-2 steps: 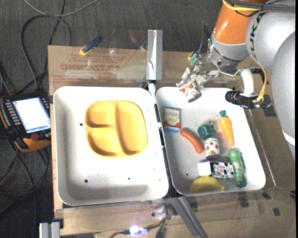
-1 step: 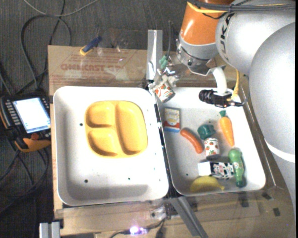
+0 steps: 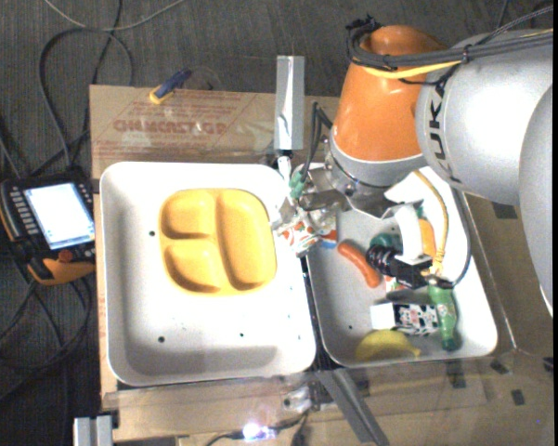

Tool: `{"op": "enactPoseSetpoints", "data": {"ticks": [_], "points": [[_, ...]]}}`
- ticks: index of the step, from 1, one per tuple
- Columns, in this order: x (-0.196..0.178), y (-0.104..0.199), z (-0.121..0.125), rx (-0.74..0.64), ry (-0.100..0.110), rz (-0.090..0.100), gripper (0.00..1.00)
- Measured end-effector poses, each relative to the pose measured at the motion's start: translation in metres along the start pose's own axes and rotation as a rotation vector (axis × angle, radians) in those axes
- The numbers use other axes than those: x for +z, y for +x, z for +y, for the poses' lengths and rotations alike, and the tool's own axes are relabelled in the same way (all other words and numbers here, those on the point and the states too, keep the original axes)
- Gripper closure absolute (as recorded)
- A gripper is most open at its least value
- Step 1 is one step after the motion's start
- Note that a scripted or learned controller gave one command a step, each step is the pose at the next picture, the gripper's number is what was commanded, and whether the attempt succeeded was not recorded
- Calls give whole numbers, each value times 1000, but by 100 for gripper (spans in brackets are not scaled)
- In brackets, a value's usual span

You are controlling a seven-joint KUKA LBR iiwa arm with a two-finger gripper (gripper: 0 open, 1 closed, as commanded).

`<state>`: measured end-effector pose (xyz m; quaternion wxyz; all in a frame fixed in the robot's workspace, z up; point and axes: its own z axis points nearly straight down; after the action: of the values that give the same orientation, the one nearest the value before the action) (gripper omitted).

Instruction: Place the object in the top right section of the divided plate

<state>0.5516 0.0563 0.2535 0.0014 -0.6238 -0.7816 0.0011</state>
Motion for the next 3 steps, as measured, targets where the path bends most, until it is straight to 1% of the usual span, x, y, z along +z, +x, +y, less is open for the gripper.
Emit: {"op": "enactPoseSetpoints", "data": {"ticks": [1, 2, 3], "points": [[-107, 45, 62, -237, -3, -4, 100], [33, 95, -11, -129, 2, 0, 100], [24, 33, 10, -65, 0, -2, 100]]}}
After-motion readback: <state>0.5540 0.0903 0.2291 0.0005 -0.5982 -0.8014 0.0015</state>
